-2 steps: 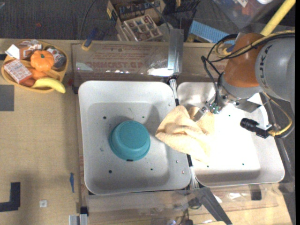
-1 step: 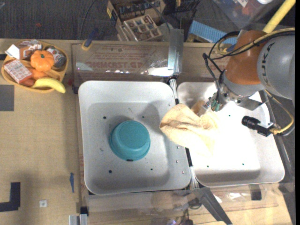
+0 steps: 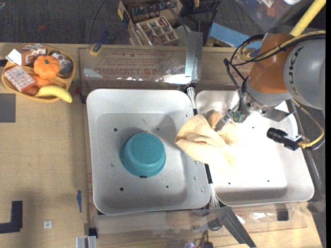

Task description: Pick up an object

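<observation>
A beige cloth [image 3: 204, 138] lies crumpled over the divider between the two bins, partly in the left bin [image 3: 103, 112] and partly in the right bin [image 3: 269, 174]. My gripper [image 3: 226, 121] is low in the right bin, at the cloth's upper right edge and touching or nearly touching it. The grey arm with its orange band [image 3: 269, 71] rises up and to the right behind it. A teal bowl [image 3: 144, 154] sits upside down in the middle of the left bin, well away from the gripper.
A basket [image 3: 36, 94] with a small pumpkin, a banana and packets stands on the bench at the far left. A clear plastic box [image 3: 139, 66] lies behind the left bin. Black cables and a connector [image 3: 282, 137] hang over the right bin.
</observation>
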`<state>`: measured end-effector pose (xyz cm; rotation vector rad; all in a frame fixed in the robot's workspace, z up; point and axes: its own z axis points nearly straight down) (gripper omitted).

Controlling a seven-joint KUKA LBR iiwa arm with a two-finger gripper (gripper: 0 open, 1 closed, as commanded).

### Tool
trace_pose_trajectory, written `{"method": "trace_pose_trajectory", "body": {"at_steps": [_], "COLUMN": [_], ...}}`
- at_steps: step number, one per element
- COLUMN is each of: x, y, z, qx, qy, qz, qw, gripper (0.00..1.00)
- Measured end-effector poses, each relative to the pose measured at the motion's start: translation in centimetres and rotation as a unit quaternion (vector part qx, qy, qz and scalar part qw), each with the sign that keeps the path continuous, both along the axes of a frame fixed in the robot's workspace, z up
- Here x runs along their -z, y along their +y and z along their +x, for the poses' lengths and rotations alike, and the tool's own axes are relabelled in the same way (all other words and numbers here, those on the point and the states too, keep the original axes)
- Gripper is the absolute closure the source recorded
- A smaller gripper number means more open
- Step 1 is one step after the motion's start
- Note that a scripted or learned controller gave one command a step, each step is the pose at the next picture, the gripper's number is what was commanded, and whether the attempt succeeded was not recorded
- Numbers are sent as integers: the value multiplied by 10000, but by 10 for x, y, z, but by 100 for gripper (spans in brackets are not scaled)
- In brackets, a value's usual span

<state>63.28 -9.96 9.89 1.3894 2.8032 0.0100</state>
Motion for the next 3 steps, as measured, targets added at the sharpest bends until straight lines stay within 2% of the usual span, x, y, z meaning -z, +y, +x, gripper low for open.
{"method": "trace_pose_trajectory", "body": {"at_steps": [1,2,3], "x": [0,-37,10], "y": [0,-14,-7], "z": [0,2,15], "qx": [0,-331,-122], "qy": [0,49,33], "qz": [0,-11,-6], "qw": [10000,9994,9999], "gripper": [0,0,0]}}
